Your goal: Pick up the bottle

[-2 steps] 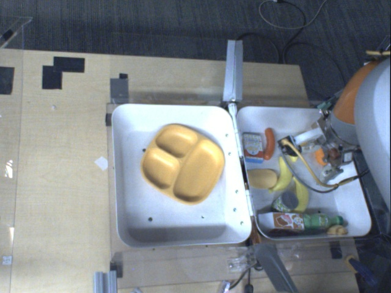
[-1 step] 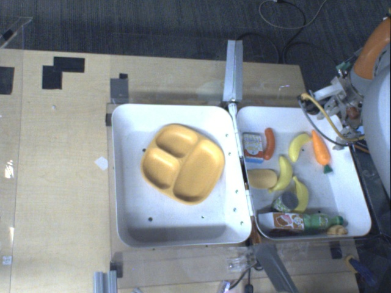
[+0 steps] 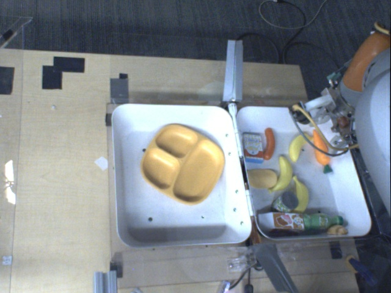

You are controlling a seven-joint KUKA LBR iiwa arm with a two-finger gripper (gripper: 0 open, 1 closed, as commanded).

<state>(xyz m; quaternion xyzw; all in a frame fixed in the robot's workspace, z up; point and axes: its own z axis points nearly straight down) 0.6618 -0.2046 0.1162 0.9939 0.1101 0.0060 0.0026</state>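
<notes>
The bottle (image 3: 307, 222) is green with a red and white label. It lies on its side along the front wall of the right bin (image 3: 360, 194), cap pointing right. My gripper (image 3: 333, 119) hangs over the far right corner of that bin, well behind the bottle and apart from it, wrapped in dark cables. Just below the gripper, an orange carrot (image 3: 321, 148) rests in the bin.
The right bin also holds two bananas (image 3: 285, 173), a potato (image 3: 263, 178), a red sausage (image 3: 269, 142), a small carton (image 3: 252, 146) and a can (image 3: 287, 201) right behind the bottle. A yellow divided dish (image 3: 183, 162) sits in the left bin (image 3: 131, 218).
</notes>
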